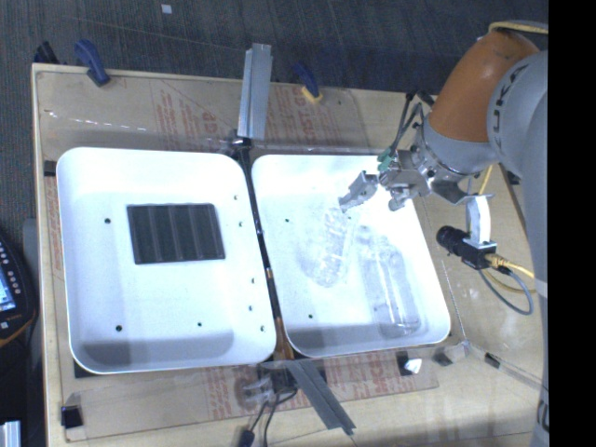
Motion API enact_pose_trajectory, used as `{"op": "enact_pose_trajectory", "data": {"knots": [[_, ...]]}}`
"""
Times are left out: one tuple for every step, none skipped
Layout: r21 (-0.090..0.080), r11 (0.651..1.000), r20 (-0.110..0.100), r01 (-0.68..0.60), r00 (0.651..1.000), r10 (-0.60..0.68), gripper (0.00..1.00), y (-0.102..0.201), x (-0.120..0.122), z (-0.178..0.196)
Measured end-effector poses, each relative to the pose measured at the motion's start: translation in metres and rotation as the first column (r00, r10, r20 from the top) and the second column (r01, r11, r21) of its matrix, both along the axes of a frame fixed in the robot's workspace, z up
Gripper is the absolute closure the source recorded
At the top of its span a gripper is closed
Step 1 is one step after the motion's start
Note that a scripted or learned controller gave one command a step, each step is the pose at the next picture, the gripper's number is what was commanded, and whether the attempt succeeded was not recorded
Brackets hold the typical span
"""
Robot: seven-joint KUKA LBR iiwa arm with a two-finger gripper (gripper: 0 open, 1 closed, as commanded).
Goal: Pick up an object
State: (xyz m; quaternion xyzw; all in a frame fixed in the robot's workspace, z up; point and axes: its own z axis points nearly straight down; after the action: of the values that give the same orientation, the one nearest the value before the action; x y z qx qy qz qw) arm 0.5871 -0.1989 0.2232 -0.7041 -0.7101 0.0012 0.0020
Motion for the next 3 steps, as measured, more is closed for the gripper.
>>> {"op": "enact_pose_trajectory", "data": {"knots": [[-0.001,0.992,0.004,0.124,0.992,-0.124,0.00,0.024,-0.076,0.086],[-0.002,0.998,0.005,0.066,0.998,-0.066,0.00,-0.002,-0.087,0.109],[-0.001,0.967,0.001,0.254,0.967,-0.254,0.00,-0.009,-0.097,0.082]]}}
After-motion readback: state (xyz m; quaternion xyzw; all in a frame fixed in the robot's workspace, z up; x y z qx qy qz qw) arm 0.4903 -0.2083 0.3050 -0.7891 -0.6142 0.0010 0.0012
